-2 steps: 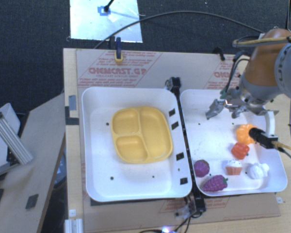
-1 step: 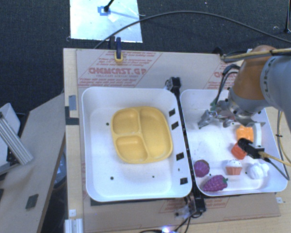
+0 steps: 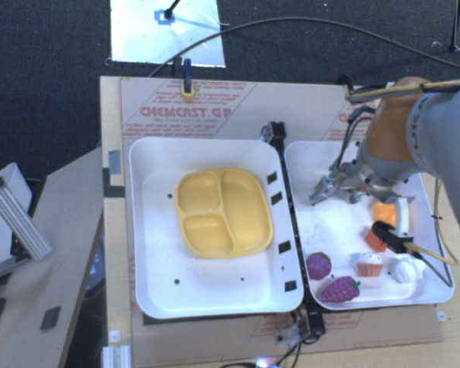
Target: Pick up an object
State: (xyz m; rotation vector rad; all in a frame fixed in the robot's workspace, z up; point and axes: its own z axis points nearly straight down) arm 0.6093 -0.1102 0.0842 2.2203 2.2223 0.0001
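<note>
Cupcake (image 3: 369,264) lies ungrasped, near in the right bin (image 3: 333,232). Approach is judged in hand: the tool (image 3: 330,190) hangs farther off, its opening not discernible, and alignment and descent are needed.

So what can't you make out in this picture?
All in the camera view:
- Orange thing: partly under the wrist; shape unclear.
- White thing: too small and blurred to identify.
- Right bin: far right corner hidden by the arm.
- Arm: cut off by the picture's right edge.

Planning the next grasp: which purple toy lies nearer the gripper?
The smooth round purple toy; the bumpy berry-shaped one lies farther from the gripper.
</note>
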